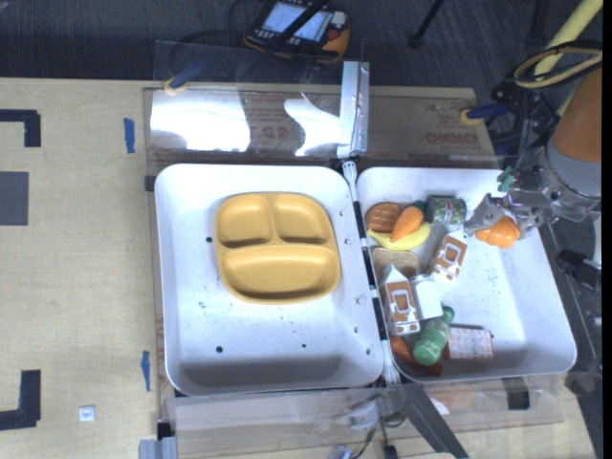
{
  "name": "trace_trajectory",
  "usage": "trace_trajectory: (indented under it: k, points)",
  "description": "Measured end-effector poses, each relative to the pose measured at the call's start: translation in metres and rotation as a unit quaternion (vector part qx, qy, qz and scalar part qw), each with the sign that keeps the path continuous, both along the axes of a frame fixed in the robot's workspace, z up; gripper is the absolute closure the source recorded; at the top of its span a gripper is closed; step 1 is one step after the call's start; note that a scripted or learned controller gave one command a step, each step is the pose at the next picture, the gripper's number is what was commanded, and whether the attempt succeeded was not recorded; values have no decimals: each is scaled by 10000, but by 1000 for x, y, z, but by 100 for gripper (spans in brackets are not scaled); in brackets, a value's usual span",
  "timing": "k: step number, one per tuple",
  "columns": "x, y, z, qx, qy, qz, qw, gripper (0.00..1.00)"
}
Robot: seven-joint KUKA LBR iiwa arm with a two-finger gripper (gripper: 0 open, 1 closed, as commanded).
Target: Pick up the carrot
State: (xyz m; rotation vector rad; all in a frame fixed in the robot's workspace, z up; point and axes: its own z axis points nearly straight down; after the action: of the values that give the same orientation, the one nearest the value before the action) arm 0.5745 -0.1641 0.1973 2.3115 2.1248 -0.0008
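An orange carrot sits between the fingers of my gripper near the right bin's far right side, and seems to be just above the bin floor. The gripper is shut on it, with one grey finger on each side. The arm's orange band shows at the right edge behind it. Another tapered orange food piece lies on a yellow banana at the far left of the right bin.
The right bin also holds a brown bun, a small can, white and orange cartons, a green bottle and a flat packet. A yellow divided plate lies in the left bin.
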Motion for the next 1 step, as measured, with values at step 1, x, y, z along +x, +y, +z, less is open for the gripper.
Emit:
trace_trajectory:
  k: [1]
  points:
    - [21,74,11,0,-9,382,9993,100]
